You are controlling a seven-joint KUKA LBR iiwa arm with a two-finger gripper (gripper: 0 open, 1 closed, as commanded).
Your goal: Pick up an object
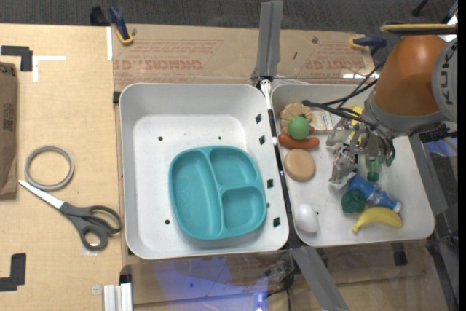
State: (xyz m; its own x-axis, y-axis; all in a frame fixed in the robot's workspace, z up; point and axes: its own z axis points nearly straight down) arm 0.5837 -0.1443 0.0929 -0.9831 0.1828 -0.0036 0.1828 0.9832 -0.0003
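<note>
Nearest camera: white egg (306,218), banana (377,218), right bin (415,226) front | blue object (362,194) just below tool (342,175) | banana long axis left-right, further toward front | grip state: cannot tell | teal tray (218,191) in left bin (138,156)

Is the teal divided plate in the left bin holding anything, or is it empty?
Empty. The teal divided plate lies flat in the left bin, and all three compartments show bare teal surface with nothing in them.
</note>
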